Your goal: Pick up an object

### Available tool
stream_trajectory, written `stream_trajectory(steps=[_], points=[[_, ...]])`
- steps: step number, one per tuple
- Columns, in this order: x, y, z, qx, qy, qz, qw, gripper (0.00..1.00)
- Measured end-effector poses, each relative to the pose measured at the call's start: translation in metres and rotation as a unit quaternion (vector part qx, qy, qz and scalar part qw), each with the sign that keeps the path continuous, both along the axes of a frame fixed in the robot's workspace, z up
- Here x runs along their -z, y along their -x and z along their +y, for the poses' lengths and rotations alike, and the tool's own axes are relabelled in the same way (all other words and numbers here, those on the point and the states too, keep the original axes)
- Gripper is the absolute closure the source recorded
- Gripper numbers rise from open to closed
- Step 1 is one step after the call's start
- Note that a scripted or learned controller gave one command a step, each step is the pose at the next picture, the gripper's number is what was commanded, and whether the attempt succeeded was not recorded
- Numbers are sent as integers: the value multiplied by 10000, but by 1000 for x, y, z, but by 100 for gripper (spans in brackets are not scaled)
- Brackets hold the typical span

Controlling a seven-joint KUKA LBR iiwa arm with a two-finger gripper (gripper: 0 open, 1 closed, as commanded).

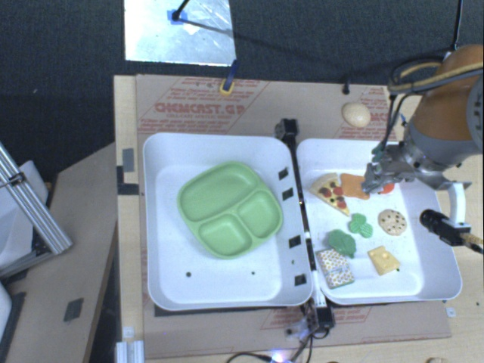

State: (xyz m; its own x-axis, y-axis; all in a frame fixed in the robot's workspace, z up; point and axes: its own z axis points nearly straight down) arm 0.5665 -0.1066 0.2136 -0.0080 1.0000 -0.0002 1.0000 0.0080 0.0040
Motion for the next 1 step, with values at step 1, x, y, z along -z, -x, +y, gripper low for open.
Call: stream_trajectory(steps=[1], points=[[-13, -26, 51, -12, -8, -5, 10000, 100]])
